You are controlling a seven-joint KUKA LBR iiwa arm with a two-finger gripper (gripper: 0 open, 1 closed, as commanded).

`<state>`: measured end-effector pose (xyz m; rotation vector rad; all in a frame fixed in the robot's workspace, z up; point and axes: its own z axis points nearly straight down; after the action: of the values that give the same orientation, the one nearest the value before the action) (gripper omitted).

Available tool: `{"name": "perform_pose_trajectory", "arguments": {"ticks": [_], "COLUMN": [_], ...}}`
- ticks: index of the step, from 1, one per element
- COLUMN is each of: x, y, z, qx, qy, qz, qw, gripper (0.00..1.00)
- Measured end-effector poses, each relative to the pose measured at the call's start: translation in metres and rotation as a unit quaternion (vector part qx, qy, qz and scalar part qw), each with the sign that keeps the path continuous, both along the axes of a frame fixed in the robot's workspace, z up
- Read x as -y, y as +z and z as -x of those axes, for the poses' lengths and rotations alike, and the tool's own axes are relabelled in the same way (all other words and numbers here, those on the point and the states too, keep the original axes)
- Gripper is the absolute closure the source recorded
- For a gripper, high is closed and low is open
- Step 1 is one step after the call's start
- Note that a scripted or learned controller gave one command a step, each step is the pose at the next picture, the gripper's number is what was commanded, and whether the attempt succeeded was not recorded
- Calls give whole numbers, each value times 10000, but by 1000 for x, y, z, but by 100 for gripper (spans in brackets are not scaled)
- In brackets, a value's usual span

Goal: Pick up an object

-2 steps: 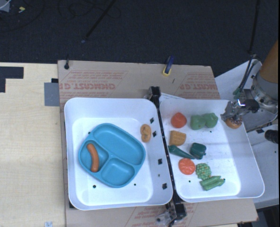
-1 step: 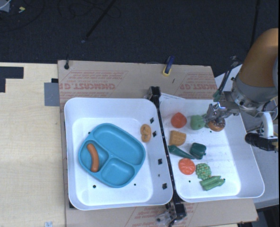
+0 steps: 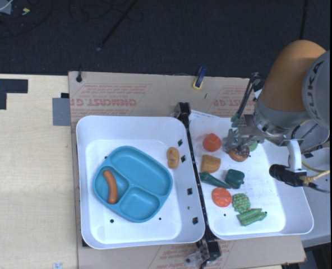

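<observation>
— What's under the jaws (image 3: pixel 238 148)?
— A small brown-red object (image 3: pixel 239 154), at twelve o'clock in the right bin (image 3: pixel 289 220), half hidden.
— Gripped?
— Can't tell; the wrist blocks it.

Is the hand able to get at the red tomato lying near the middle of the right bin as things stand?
Probably yes. The red tomato lies open from above, with small gaps to the green pepper and corn, and the hand is close by.

Small round brownish object (image 3: pixel 239 154) in right bin's upper middle, directly under pincer (image 3: pixel 238 148).
</observation>
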<state>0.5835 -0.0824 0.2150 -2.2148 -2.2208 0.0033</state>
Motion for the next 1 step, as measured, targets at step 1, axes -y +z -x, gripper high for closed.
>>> {"name": "perform_pose_trajectory", "arguments": {"ticks": [1], "x": [-62], "y": [6], "z": [4], "qx": [8], "qy": [10], "qz": [-8], "qw": [10000], "gripper": [100]}}
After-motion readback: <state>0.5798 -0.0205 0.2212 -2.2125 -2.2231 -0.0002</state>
